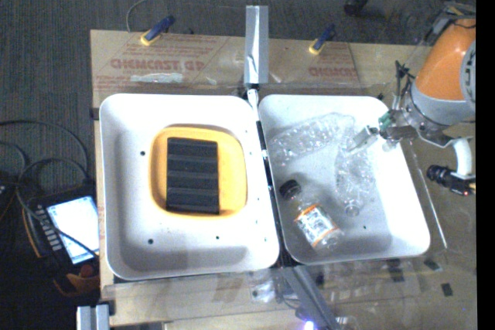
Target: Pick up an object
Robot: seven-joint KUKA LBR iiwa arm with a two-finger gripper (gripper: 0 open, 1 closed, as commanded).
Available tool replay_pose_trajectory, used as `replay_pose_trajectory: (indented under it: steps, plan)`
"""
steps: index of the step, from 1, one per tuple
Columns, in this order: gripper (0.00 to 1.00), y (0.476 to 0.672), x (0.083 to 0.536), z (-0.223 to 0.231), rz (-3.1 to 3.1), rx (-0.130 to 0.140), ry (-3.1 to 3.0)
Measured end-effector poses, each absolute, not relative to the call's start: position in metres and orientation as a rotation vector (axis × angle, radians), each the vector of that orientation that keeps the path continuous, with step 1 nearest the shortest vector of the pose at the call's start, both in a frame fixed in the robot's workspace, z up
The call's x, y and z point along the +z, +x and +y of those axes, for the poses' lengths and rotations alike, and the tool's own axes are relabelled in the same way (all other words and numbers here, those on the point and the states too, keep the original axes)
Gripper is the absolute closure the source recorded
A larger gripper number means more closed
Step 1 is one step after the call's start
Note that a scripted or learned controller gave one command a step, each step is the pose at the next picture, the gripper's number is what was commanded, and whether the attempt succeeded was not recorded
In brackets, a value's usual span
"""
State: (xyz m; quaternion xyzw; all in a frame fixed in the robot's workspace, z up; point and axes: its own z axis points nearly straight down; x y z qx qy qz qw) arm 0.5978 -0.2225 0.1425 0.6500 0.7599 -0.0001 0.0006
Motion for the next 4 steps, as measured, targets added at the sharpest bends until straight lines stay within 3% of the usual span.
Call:
replay_pose_trajectory:
  steps: [1, 2, 3, 4]
  plan:
    - [0.0, 0.587, 0.097, -0.207, 2.477, 0.006, 1.895]
    - [0.0, 0.514, 0.098, -0.185, 2.546, 0.014, 1.787]
    - [0.0, 0.551, 0.105, -0.181, 2.494, 0.0, 1.909]
    - [0.0, 0.566, 0.092, -0.183, 2.172, 0.01, 2.255]
